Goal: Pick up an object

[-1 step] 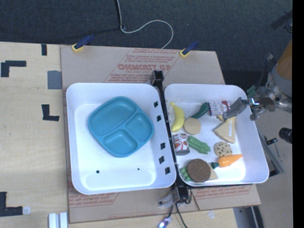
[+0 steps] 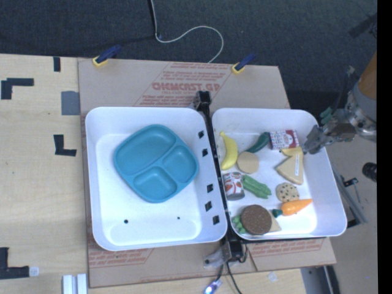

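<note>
**Gripper hanging over the right bin's outer rim**

We are reading red print, too blurred to spell out, on the cardboard sheet (image 2: 184,84) clipped under both bins. We are seeing the gripper (image 2: 315,141) hovering at the right bin (image 2: 324,228) rim, beside the cheese wedge (image 2: 293,169) and a red-and-white packet (image 2: 283,139); how it is set we cannot tell. The banana (image 2: 229,152), can (image 2: 233,185) and carrot (image 2: 296,207) are lying nearby. The left bin (image 2: 104,225) is holding a blue tray (image 2: 155,162), leaving open white floor around it.
</note>
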{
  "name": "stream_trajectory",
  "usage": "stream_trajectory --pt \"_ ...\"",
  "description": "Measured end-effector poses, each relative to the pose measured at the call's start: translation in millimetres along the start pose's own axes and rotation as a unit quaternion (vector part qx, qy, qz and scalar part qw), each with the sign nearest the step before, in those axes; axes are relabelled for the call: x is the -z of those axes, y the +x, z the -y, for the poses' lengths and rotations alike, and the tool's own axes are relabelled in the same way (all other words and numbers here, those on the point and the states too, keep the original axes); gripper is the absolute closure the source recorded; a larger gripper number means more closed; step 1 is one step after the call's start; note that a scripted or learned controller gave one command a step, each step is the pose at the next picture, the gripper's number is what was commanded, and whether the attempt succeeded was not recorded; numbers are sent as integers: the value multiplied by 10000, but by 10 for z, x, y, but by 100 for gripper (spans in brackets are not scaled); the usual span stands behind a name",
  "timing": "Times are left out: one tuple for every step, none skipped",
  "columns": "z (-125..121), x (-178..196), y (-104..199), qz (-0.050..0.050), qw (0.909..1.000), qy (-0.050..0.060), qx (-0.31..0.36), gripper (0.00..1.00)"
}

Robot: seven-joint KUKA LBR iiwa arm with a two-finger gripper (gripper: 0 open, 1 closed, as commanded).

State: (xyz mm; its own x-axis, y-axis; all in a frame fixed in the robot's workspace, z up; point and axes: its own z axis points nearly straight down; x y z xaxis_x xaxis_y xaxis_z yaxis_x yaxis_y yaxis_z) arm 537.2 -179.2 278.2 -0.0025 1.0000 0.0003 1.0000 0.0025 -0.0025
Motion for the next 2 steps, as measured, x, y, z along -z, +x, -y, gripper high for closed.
stream_trajectory --pt "567 -456 445 -18 10000 39 -5 100" --pt "454 549 1268 -5 10000 -55 46 100"
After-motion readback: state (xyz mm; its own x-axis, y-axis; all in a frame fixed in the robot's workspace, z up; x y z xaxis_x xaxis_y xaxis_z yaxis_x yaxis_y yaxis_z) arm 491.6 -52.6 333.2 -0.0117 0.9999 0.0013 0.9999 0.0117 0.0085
